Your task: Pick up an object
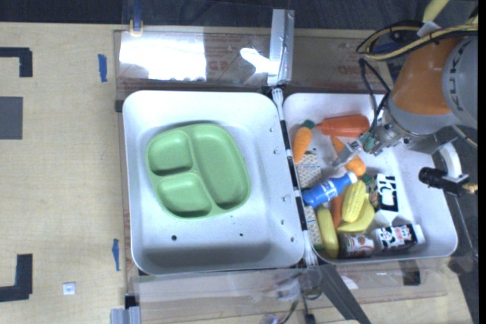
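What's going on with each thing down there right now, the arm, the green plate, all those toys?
Arm: reaching in over the right bin.
Gripper: low over the toy pile, nothing seen between its fingers.
Green divided plate: lying flat in the left bin, compartments bare.
Carrot: lying by the right bin's left wall.
Blue bottle: on its side.
Banana: lying on the pile.

Wooden bench bears two white bins, side by side.
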Controlling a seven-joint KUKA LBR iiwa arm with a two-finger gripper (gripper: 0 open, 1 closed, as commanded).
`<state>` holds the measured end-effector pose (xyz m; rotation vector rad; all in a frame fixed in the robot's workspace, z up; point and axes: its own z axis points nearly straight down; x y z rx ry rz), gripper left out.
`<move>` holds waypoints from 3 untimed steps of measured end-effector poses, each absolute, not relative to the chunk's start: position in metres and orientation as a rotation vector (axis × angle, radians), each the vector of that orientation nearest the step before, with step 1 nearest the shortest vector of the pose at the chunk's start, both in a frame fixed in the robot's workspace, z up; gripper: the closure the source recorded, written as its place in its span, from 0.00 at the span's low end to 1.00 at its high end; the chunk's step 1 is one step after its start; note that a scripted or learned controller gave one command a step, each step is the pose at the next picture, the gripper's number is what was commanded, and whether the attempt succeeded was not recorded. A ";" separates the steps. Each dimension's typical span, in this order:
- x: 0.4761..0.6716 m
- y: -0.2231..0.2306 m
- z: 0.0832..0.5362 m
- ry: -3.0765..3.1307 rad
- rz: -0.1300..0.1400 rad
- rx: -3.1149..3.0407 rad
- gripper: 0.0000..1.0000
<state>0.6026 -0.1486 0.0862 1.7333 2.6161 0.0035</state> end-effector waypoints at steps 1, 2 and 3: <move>0.566 -0.188 0.158 2.636 0.002 1.702 0.00; 0.596 -0.139 0.148 2.732 0.003 1.542 0.00; 0.612 -0.141 0.086 2.777 0.001 1.463 0.00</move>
